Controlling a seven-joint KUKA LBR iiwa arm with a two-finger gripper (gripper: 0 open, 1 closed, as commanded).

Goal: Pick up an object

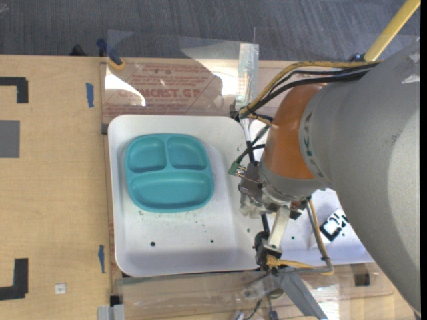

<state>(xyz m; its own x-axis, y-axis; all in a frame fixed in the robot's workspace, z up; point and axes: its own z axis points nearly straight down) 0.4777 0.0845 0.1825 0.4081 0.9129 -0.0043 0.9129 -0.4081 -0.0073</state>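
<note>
- A flat tan cardboard-topped bench point(53, 179), marked with black tape corners and short blue tape strips.
- A shallow white plastic bin point(173, 255) rests on it.
- A second white bin point(347, 245) sits just beside the first, largely hidden.

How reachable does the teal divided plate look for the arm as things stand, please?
Probably yes. The teal plate lies flat and uncovered in the left bin, nothing on it, and the arm hangs by that bin's right rim. Gripping so low and flat a plate may be harder.

brown panel point(167, 91): red print, only "CAST" legible | card point(331, 227), right bin: black marks, unreadable
</note>
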